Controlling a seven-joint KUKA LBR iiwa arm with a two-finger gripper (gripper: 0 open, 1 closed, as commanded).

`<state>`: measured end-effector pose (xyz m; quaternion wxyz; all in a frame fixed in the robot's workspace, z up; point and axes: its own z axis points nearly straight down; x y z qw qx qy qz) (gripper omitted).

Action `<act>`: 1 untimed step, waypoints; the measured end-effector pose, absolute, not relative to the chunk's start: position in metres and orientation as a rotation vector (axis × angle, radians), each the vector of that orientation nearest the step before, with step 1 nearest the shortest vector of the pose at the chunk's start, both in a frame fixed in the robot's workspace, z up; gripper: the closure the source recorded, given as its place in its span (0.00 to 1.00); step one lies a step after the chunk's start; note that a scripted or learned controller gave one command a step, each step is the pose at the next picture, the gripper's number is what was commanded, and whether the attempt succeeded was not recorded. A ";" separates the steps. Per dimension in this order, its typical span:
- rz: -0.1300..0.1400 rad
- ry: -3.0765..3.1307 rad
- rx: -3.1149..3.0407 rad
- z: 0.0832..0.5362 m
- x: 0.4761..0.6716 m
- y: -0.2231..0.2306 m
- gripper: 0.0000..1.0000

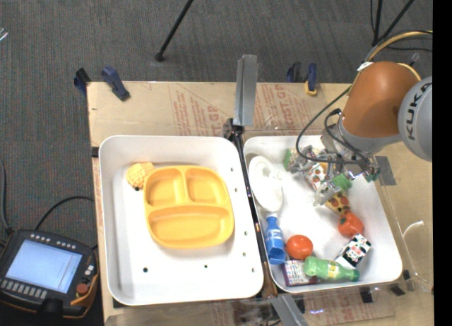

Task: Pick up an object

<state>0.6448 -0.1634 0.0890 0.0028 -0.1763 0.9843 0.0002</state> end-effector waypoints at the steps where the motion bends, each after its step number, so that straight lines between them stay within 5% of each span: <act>1: 0.003 3.125 -0.309 0.088 0.597 -0.143 0.00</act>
